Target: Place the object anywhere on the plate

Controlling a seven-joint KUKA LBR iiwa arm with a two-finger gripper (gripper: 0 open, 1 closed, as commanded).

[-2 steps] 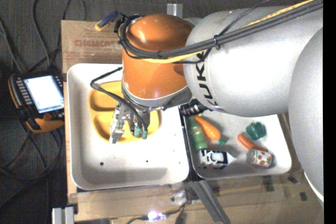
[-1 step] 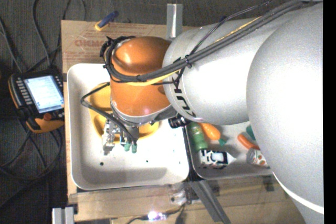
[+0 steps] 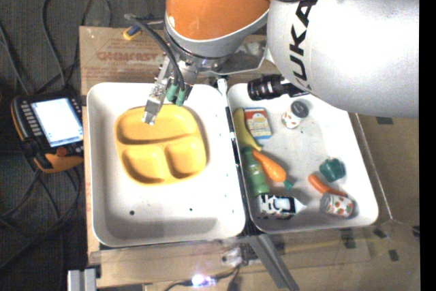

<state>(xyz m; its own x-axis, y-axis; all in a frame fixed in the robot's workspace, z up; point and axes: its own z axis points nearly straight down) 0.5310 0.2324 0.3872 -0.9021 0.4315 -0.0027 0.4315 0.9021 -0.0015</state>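
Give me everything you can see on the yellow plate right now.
The yellow plate is a rounded-square divided tray, plastic by its look, with one wide compartment on its far side and two smaller ones on the near side. It lies flat in the left white bin, toward the bin's far end, turned slightly askew. The compartments that show hold nothing. The gripper hangs above the plate's far left corner; whether it touches the plate cannot be told.

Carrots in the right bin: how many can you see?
2: one carrot mid-bin beside the green bottle, another carrot nearer the right wall. The arm may hide more.
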